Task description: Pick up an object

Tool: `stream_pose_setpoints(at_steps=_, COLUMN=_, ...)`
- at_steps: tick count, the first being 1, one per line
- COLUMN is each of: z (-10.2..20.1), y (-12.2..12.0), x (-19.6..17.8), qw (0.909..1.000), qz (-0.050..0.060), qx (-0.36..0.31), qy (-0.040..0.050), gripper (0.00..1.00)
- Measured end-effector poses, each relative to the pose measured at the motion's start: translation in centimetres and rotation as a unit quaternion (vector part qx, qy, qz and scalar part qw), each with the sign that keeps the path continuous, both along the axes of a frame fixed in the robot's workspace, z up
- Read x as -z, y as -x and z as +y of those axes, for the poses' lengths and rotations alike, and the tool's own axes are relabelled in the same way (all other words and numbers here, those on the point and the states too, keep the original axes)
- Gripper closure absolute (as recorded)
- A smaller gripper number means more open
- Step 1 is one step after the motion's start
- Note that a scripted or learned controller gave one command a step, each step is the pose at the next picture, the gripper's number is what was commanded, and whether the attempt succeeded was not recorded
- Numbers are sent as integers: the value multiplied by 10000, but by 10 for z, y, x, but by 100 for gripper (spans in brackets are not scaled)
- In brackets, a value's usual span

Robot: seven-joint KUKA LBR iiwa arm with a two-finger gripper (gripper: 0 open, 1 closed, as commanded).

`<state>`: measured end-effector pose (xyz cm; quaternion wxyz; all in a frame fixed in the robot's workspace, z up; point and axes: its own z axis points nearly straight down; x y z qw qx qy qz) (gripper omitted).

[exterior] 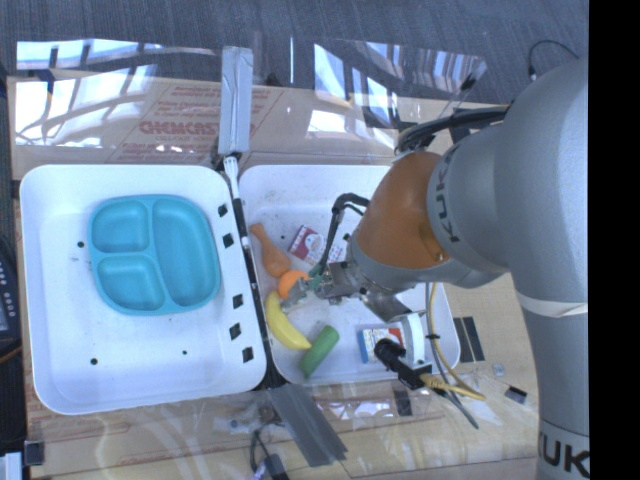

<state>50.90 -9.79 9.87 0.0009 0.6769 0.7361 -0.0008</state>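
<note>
Tool (pixel 322 282) sits low in right bin (pixel 440 343), touching orange ball (pixel 289 283), likely lining up a grab; tool state: cannot tell. Carrot (pixel 270 252), banana (pixel 284 324), green block (pixel 320 350) lie beside. Blue tray (pixel 155 252) occupies left bin (pixel 60 368).

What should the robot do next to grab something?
Probably lower the hand a little onto the small orange ball. The hand sits right beside it in the right bin, with the carrot above and the banana below, so it seems the closest thing to grab.
</note>
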Motion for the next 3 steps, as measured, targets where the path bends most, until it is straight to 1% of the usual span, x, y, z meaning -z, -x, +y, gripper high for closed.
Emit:
stream_pose_setpoints(at_steps=1, z=-4, y=-61, x=8, qw=9875, qz=17, qx=1579, qy=-9, gripper=0)
stream_pose_setpoints(at_steps=2, z=-4, y=-60, x=-1, qw=9876, qz=33, qx=1569, qy=-13, gripper=100)
stream_pose_setpoints(at_steps=3, z=6, y=-30, x=-134, qw=9979, qz=3, qx=644, qy=-11, gripper=100)
